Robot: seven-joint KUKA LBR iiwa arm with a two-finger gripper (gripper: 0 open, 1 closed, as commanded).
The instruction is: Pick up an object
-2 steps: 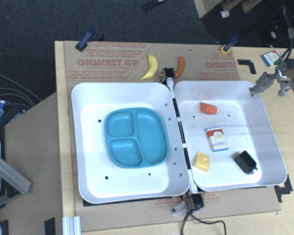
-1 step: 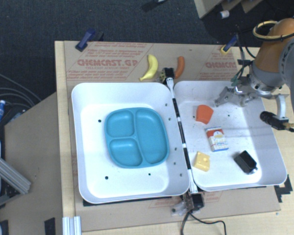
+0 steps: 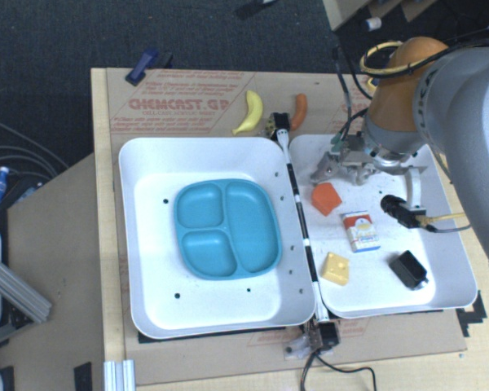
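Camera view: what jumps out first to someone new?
The bright blue divided plate in the middle of the left bin draws the eye first. Next is the grey arm with its orange band reaching in from the right, its gripper low over the top of the right bin, just above an orange block. A yellow banana lies on the board behind the bins.

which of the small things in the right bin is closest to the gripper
The orange block, just below the gripper; the red-and-white box, yellow wedge and black block lie farther.
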